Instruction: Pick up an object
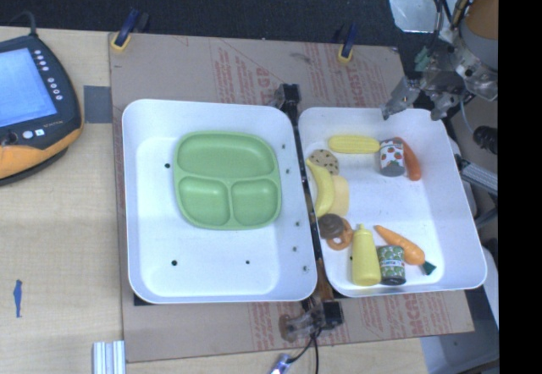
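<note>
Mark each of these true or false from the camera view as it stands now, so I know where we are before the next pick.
1. The green divided plate lies in the left bin. True.
2. The tool is down among the items, gripping the banana. False: it sits over the far edge of the right bin, with nothing seen between its fingers, and the banana lies in that bin.
3. A yellow squeeze bottle lies next to a small can near the right bin's near edge. True.
4. The carrot rests on the plate. False: it lies in the right bin, beside the can.
5. A handheld control pendant lies on the bench to the left of the bins. True.
</note>
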You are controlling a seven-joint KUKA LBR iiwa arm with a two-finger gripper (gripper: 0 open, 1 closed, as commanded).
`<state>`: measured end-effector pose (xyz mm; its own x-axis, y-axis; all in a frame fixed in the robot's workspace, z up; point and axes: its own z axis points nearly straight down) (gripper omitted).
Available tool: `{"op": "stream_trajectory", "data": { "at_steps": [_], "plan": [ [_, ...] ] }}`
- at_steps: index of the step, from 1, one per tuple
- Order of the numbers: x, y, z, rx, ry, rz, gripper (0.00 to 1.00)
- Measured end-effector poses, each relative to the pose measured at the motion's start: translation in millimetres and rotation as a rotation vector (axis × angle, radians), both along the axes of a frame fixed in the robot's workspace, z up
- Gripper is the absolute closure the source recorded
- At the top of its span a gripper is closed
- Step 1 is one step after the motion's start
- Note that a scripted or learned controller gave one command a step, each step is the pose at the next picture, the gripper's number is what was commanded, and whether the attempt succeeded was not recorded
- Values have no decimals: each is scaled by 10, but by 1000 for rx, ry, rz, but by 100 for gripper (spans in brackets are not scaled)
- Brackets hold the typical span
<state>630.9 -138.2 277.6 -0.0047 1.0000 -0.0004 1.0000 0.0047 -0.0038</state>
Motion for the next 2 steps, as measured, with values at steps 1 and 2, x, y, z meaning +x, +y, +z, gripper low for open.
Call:
{"op": "stream_trajectory", "data": {
  "at_steps": [1, 2],
  "plan": [
    [-111, -642, -871, -2, 3, -1, 0],
    [248, -729, -1871, -1, 1, 2, 0]
  ]
}}
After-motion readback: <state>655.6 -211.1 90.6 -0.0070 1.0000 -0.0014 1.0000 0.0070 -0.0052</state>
